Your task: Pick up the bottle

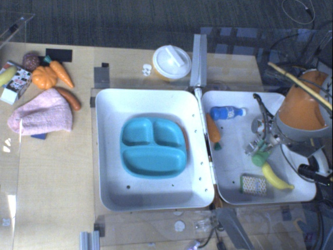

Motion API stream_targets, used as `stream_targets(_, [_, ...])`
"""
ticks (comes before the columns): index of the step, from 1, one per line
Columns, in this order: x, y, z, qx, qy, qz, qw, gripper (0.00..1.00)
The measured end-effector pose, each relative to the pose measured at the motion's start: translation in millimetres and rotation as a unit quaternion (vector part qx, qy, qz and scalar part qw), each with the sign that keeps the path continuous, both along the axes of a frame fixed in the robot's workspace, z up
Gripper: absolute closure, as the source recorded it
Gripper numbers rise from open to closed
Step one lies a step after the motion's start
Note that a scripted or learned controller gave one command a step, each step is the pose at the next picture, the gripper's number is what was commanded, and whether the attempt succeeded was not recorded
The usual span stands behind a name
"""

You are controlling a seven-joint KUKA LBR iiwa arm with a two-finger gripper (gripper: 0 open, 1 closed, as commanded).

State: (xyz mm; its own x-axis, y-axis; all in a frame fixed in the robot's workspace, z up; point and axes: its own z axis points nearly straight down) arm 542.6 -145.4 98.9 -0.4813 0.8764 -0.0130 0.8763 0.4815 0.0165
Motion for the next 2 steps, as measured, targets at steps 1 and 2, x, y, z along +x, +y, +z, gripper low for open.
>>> stream_targets(1, [17.1,-41.8,60.4,0.0006,0.009,0.134,0.991,1.0])
stream_targets(2, [22.1,-22.5,-7.6,-0.0043,0.003,0.207,0.9784,1.0])
